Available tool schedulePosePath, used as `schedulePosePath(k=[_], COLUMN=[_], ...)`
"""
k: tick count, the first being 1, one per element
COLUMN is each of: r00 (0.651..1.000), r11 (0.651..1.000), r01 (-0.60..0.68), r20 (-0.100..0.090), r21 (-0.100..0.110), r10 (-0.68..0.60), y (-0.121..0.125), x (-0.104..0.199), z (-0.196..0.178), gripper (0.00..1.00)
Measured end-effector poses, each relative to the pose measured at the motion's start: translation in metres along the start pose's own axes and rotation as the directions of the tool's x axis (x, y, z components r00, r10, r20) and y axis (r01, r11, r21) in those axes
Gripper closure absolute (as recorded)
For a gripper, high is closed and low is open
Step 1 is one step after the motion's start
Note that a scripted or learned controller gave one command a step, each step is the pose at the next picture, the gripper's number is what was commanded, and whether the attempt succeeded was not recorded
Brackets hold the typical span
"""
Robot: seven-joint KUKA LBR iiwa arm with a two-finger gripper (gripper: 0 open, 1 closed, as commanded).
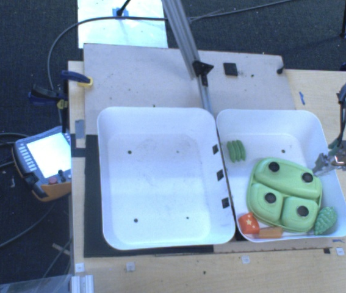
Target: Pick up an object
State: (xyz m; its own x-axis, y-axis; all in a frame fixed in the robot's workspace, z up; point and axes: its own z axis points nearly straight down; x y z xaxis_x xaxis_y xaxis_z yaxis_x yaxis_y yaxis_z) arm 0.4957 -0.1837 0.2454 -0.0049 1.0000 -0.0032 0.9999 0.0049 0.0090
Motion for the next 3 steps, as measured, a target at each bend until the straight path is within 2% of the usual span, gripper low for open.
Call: schedulePosePath(k=[1, 3], r00=[1.000, 1.000], r11=[1.000, 1.000], r01=[0.001, 0.006], r20=[-0.001, -0.004], r21=[0.003, 0.005], r10=[-0.001, -0.006], y=[0.002, 0.038], x=[0.000, 0.101], z=[-0.024, -0.031], gripper=[1.00, 1.00])
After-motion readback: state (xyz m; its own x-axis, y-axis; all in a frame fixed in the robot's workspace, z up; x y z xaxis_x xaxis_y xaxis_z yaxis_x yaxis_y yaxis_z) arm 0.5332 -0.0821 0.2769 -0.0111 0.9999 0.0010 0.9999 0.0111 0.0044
